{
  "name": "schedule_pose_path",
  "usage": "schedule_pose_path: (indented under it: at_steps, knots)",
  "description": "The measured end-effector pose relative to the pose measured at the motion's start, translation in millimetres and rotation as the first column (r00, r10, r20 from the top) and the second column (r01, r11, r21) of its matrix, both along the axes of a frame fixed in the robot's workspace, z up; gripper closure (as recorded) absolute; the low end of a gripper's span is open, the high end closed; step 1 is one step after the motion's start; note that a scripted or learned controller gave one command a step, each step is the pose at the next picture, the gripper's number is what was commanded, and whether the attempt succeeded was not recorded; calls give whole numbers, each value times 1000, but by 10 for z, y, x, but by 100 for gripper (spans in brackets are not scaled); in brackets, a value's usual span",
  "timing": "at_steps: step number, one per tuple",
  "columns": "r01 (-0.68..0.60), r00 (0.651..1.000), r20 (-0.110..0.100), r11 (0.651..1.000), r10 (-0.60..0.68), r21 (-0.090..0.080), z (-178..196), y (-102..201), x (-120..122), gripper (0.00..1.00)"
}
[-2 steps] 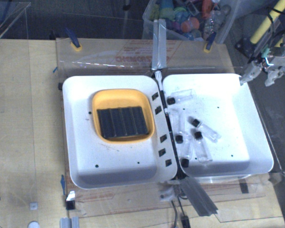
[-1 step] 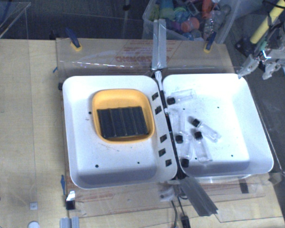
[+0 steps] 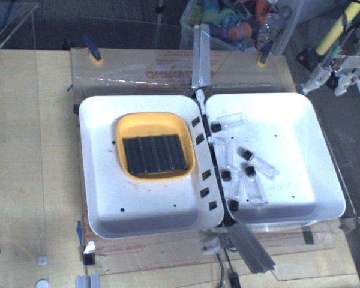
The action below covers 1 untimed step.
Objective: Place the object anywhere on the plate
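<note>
Up beyond the far right corner of the right-hand white bin sits the pale two-finger gripper, clear of both bins. From my screen it is too small and cluttered to say whether it is apart or together; I cannot tell.

Well away from the gripper, down and to its left across the whole right bin, lies the dark ribbed rectangular slab. It rests flat in the middle of the yellow square plate with rounded corners, which sits in the left-hand white bin. I see the plate's rim showing on all four sides of the slab.

Between the gripper and the plate I see a scatter of clear plastic vials with black caps on the floor of the right bin, mostly towards its left half. Just past them runs the raised seam where the two bins meet, lined with small black tabs.

Further back stands a clear tub of colourful toys, left of the gripper, and two blue clamps grip the bench's far edge.
</note>
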<state>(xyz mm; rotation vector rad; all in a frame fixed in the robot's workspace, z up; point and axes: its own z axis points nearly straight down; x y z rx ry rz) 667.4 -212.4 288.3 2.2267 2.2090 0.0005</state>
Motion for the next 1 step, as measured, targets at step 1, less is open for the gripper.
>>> schedule_pose_path:
  at_steps: [1]
  knots:
    - [36,999,-6,999,-36,3,-145,-56,3,0]
